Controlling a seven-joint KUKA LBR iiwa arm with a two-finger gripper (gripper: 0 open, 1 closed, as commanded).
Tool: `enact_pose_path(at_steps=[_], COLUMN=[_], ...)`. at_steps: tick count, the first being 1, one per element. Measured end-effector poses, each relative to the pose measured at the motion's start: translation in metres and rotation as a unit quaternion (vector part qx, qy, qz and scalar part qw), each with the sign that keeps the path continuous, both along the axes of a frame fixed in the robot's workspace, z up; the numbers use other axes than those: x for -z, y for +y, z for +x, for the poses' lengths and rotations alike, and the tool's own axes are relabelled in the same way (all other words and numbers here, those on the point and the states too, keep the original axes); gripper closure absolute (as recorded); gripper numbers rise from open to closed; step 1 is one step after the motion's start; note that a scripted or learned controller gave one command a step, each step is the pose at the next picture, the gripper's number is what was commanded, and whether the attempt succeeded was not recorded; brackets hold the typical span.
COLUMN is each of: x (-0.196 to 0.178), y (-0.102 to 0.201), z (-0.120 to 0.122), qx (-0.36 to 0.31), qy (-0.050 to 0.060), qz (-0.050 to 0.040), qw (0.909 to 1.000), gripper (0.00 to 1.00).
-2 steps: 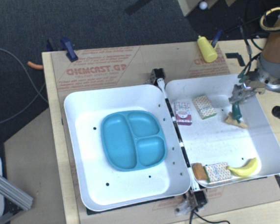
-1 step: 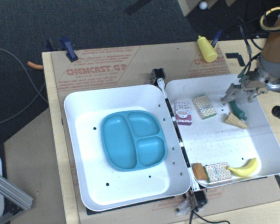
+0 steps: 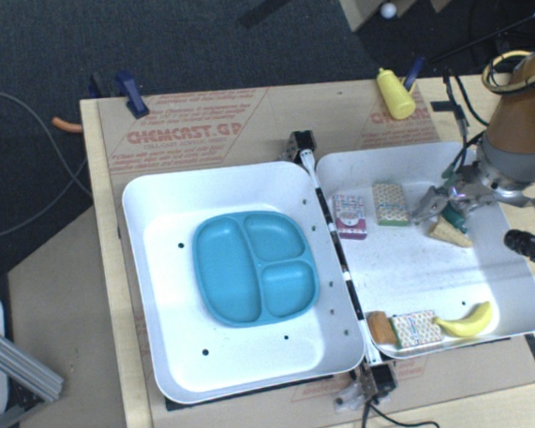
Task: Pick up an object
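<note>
A: We have the arm [image 3: 515,128] in from the right, over the right bin [image 3: 414,265], and the gripper [image 3: 447,202] is low near the bin's upper right part.

B: Which object is it after, do we think?

A: We judge it is the tan wedge [image 3: 448,231], which lies just beside the tip, slightly below it. Something green [image 3: 456,211] sits at the tip too, but it is too blurred for us to name.

B: And the fingers?

A: We cannot tell whether they are open or closed; the metal there is a tangle from this angle. We see nothing clearly held between them.

B: So the step in hand?

A: The approach or the grasp itself, by our reading. Nothing looks lifted yet. The next move calls for closing squarely on the wedge and then rising straight up.

B: How is the room around it?

A: Fair. The far wall of the bin is near, so there is little slack that way. Toward the middle we have open white floor. The two packets [image 3: 370,208] lie to the left, apart from the wedge. The banana [image 3: 468,322] and another packet [image 3: 415,329] hug the near wall, well apart from the gripper.

B: And the left bin [image 3: 160,266]?

A: It carries the blue tray [image 3: 254,266], off our path.
</note>
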State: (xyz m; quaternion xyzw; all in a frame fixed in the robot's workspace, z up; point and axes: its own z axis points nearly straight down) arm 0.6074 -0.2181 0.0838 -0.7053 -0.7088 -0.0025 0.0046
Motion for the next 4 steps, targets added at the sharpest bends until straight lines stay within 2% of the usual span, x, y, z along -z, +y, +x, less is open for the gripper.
enact_pose_path(at_steps=[1,2,3,4], x=[-0.011,-0.002,-0.013,-0.044], y=[-0.002,0.049,0.049,0.019], z=[0.0,0.03,0.03,-0.023], qx=[0.0,0.002,0.001,0.003], qy=[-0.001,-0.003,-0.004,-0.001], qz=[-0.0038,-0.0051,-0.0064,-0.0051], qw=[1.0,1.0,1.0,1.0], gripper=[1.0,1.0,1.0,1.0])
